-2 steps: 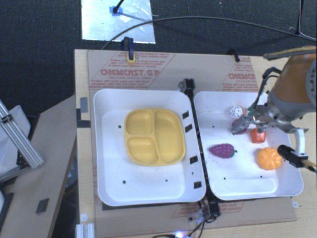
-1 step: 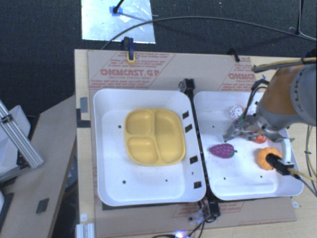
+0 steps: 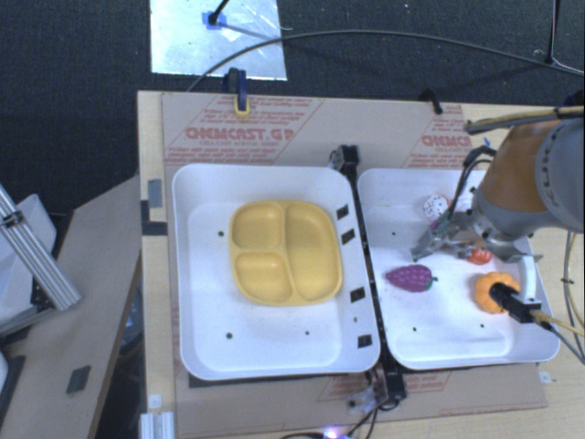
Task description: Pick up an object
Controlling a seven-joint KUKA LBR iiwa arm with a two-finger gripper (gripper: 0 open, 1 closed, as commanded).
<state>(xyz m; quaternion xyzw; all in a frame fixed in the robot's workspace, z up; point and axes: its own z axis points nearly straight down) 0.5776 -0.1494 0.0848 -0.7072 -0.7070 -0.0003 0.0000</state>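
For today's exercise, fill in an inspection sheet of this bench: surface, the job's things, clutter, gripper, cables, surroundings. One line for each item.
Surface: brown bench board with red print, bearing a left bin and a right bin, both white.
Job's things: purple grape bunch, orange toy, white dotted ball and a small red piece, all in the right bin.
Clutter: yellow divided tray in the left bin.
Gripper: gripper low over the right bin, above the grape bunch; holds nothing that can be seen.
Cables: black cable arcing behind the bench.
Surroundings: dark floor, shiny sheet.
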